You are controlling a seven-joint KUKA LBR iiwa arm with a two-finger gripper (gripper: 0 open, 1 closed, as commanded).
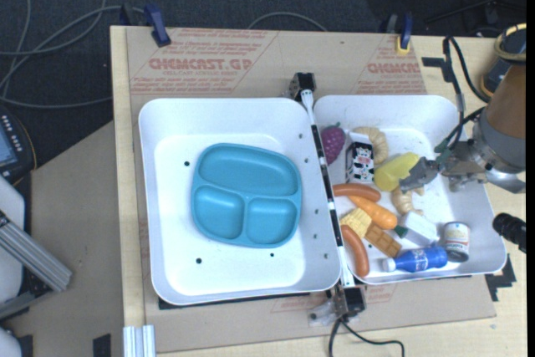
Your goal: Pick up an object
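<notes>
Nothing lifted yet: I hover low in the right-hand bin.

My gripper [420,173] sits just beside the yellow lemon-like toy [393,170], fingers apart, with nothing between them. That toy lies in the right bin [435,106] among the carrot [380,215], sausage [356,251] and blue bottle [418,260]. The closing, gripping and lifting are all left to do. The blue tray [245,193] rests in the left bin [167,205].

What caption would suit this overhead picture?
Robot hand reaches among toy foods in the right bin; a blue divided plate sits in the left.
</notes>
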